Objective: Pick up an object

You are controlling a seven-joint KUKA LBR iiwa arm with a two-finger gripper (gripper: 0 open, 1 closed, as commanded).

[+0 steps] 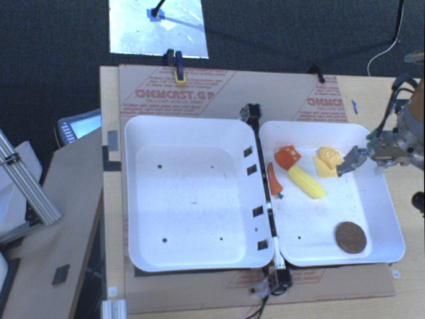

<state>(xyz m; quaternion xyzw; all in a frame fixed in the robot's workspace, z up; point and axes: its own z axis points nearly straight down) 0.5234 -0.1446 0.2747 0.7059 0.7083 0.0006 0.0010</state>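
Note:
The right bin (396, 239) holds several small items. A red pepper piece (287, 157) lies near its back left, with a yellow corn cob (306, 182) just in front of it. A yellow lumpy piece (326, 161) sits to the right of the pepper. A thin orange-red chili (273, 179) lies along the bin's left wall. A brown round disc (350, 237) rests at the front right. My gripper (346, 165) hangs over the bin's right part, its tip right beside the yellow lumpy piece, and nothing can be seen held in it.
The left bin (136, 198) stands beside the right one, with black clips (253, 170) along the divide. A cardboard sheet (219, 92) lies under both bins. A yellow clamp (179, 68) sits at the back, and a metal plate (158, 18) lies beyond it.

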